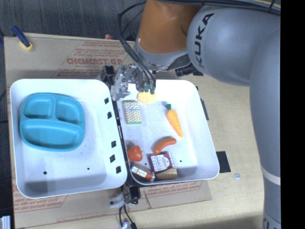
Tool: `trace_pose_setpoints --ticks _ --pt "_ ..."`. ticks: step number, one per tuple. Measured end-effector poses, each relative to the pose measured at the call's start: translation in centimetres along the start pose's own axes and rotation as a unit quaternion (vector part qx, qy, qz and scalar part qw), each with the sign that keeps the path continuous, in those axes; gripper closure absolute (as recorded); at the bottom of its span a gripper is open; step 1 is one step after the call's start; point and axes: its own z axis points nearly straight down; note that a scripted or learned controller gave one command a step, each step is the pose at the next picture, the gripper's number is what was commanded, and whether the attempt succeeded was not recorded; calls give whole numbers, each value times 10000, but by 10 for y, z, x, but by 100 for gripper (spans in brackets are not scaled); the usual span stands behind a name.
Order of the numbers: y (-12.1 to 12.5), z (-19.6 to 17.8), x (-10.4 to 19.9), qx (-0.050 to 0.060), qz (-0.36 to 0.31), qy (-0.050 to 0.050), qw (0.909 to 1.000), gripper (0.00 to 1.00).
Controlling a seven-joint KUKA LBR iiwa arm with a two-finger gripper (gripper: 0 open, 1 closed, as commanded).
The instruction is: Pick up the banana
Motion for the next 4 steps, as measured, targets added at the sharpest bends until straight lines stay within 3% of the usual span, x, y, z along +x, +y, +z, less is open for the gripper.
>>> trace_pose_setpoints --ticks 1,2,3,4 --pt "-60 -23 -28 -1 -64 -15 10000 100" --pt "-59 -34 -28 1 -79 -25 10000 100" --pt "8 -3 37 -5 397 -1 9992 100" --pt "-61 -36 93 -2 245 -5 9997 100"
